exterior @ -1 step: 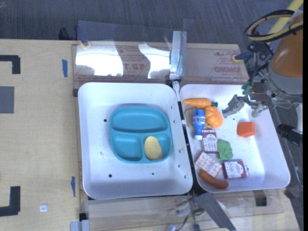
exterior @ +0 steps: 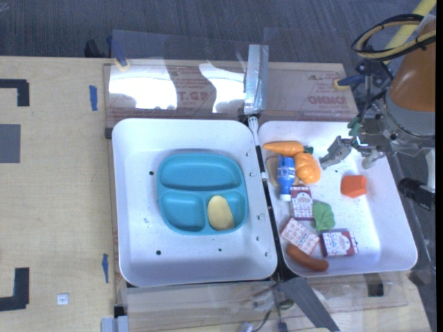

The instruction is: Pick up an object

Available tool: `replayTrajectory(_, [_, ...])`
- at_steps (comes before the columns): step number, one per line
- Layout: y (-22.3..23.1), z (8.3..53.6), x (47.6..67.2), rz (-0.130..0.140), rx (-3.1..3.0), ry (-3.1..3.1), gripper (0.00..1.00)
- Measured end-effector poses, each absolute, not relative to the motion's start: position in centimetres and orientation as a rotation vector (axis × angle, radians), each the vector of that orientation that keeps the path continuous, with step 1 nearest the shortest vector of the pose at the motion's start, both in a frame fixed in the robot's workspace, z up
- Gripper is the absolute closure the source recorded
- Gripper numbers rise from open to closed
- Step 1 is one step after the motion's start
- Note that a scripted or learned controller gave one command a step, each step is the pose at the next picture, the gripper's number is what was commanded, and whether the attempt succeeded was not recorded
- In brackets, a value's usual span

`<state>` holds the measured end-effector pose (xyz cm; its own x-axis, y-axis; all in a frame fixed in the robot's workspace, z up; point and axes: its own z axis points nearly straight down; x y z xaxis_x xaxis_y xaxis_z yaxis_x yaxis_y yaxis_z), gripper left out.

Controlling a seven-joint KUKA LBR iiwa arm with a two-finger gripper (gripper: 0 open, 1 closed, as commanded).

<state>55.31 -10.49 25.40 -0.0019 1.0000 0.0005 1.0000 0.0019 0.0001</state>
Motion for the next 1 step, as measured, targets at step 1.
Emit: replayTrajectory(1, [-9.59, 14.22, 59.92, 0.012, -2.255, -2.173, 0.00])
